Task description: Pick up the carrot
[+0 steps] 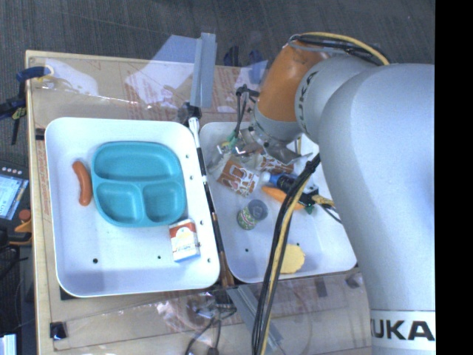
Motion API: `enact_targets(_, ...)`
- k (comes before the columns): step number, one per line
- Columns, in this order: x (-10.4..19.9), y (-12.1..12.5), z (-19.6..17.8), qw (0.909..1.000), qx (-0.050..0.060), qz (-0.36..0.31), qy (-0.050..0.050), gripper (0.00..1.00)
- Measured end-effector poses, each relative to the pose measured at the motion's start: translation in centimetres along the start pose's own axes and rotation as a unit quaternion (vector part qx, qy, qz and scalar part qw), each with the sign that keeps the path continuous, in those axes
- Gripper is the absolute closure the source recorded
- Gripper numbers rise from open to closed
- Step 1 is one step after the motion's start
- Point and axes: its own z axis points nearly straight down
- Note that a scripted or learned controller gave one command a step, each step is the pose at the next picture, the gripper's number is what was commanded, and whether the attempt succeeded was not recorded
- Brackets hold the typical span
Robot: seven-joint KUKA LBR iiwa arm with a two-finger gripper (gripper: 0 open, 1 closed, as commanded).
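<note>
In right bin [325, 261], carrot [284, 197] under arm [355, 139]

**A robot lab, not a kitchen**

This is a robotics test room. A large grey industrial arm [369, 161] with an orange band and part of the maker's name on its base leans over a wooden table [96, 80] covered with clear plastic sheet. Two shallow white bins [66, 257] sit side by side on it, holding toy-like props: a blue divided plate [140, 180], a sausage [83, 182], a small can [253, 213]. Black and yellow cables [277, 257] trail across the table, the floor is dark carpet [89, 13], and a lit screen [10, 194] stands at the left edge.
</note>
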Motion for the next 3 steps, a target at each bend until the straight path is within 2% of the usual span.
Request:
enact_targets(1, 1.0, -6.8, -0.1, 1.0000, -0.003, -0.002, -0.001, 0.00)
enact_targets(2, -3.3, -1.5, -0.2, 1.0000, -0.003, -0.007, -0.001, 0.00)
enact_targets(3, 0.8, 0.1, -0.1, 1.0000, 0.001, -0.002, -0.001, 0.00)
